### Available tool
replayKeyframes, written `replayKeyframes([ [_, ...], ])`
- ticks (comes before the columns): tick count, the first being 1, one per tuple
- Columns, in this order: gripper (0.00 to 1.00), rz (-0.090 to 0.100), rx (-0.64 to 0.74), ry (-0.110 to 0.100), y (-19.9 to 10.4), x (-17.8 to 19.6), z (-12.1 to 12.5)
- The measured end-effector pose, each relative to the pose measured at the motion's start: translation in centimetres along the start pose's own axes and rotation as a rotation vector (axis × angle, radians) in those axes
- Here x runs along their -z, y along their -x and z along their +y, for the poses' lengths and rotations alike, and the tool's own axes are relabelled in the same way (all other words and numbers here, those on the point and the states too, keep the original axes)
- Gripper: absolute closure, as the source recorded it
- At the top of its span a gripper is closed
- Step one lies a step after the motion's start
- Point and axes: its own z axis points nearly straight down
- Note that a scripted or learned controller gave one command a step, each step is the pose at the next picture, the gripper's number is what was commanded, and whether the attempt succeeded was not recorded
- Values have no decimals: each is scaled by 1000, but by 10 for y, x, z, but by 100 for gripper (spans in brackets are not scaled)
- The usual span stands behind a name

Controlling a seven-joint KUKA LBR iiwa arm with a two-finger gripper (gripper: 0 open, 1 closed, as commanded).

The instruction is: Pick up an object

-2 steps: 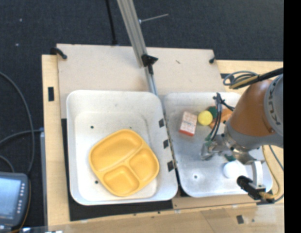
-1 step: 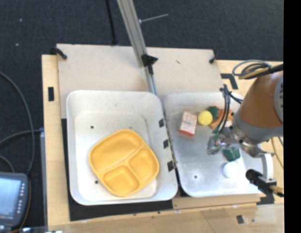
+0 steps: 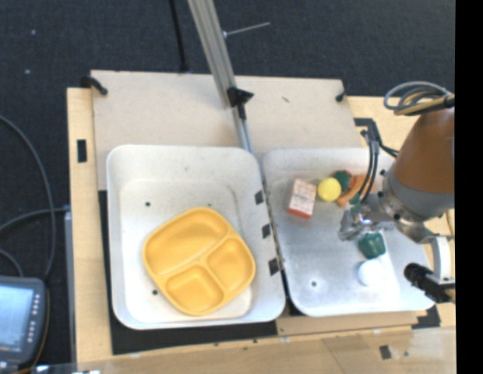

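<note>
In the right bin (image 3: 319, 287) lie a small red and white box (image 3: 302, 198), a yellow ball (image 3: 329, 189), an orange and green piece (image 3: 350, 185) beside the ball, a dark green object (image 3: 372, 245) and a white round object (image 3: 371, 272). My gripper (image 3: 355, 226) hangs low over the bin's right part, just left of and above the dark green object. The arm's orange band (image 3: 424, 154) rises behind it at the right. Nothing is visibly held between the fingers.
The left bin (image 3: 132, 178) holds a yellow divided plate (image 3: 199, 259). A metal post (image 3: 218, 53) leans over the back of the bench between the bins. Cables loop at the arm's top right.
</note>
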Motion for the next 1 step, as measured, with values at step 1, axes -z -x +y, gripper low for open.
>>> replayKeyframes([
  [1,100,3,5,-4,-45,-5,28],
])
